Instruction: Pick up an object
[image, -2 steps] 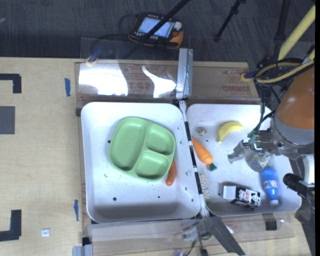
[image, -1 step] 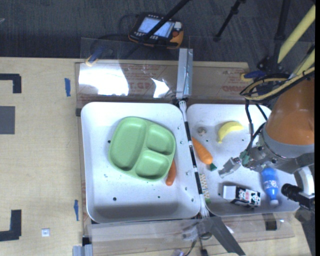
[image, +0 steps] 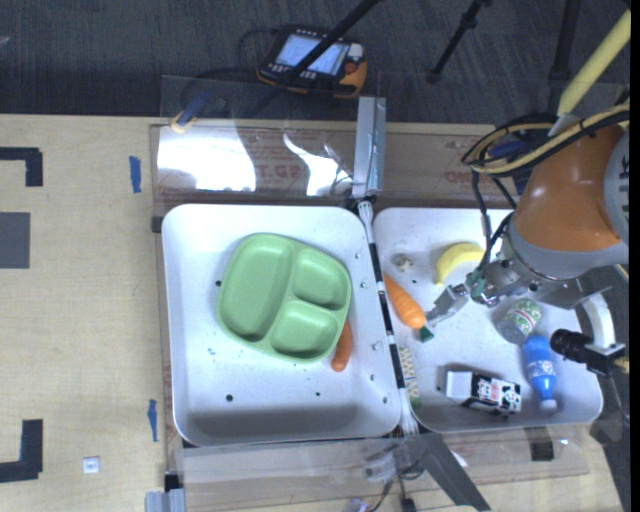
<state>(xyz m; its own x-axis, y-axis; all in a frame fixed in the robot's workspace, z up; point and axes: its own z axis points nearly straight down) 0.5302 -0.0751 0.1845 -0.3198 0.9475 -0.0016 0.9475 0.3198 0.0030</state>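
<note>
Gripper (image: 447, 303) hangs over right bin (image: 575, 405), near carrot (image: 405, 304) at left edge; finger state unclear. We centre over carrot before descending.

Glossy white plastic bins (image: 200, 400), matt green plastic plate (image: 284, 296) in the left one, smooth orange carrot (image: 405, 303) at its 3 o'clock, pale wood bench (image: 80, 300), clear glossy bottle (image: 541, 374).

Half hidden under the green plate (image: 284, 295), an orange carrot (image: 343, 350); cut off at the right edge, the arm (image: 580, 200).
</note>
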